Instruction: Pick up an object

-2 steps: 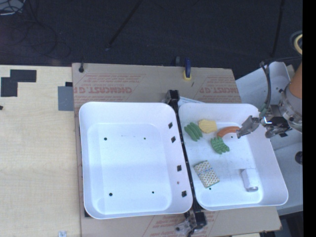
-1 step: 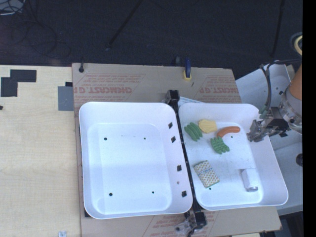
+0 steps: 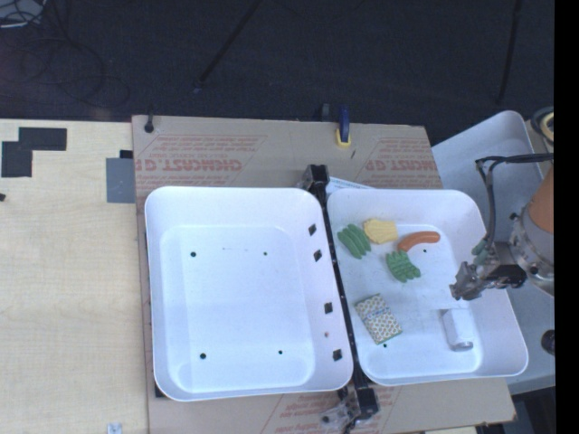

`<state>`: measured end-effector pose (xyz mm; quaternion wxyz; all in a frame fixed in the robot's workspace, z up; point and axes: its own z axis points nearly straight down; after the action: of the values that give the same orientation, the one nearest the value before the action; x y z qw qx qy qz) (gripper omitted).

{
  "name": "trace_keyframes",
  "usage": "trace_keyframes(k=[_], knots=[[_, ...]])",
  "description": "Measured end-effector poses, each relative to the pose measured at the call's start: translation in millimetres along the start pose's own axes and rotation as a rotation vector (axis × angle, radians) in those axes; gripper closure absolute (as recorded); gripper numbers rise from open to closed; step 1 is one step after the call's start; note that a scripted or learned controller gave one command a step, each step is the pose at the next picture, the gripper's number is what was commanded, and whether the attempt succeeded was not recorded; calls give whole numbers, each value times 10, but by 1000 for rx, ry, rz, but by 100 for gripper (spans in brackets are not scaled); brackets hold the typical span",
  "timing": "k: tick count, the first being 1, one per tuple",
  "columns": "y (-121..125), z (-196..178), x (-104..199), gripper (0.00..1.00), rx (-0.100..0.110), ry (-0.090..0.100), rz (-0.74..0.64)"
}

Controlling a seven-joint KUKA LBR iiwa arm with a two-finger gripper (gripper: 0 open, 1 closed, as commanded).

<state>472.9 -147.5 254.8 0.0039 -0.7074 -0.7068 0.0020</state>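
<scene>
Tool (image 3: 472, 280) over the right bin's (image 3: 493, 355) right side; can't tell its state, nothing seen in it. Nearest: silver cylinder (image 3: 458, 328), just below the tool and slightly left, long axis running up-down in view. Farther left: green pieces (image 3: 403, 266), orange sausage (image 3: 418, 240), yellow item (image 3: 380, 231), checkered pad (image 3: 377, 318); the arm is cut off at the frame's right.

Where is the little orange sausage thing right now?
The orange sausage lies in the right bin, near its far wall, just right of the yellow piece and above a green piece.
</scene>
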Motion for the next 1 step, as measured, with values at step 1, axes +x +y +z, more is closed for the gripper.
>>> trace_keyframes(k=[1], knots=[[326, 250, 796, 100, -3, 0, -7]])
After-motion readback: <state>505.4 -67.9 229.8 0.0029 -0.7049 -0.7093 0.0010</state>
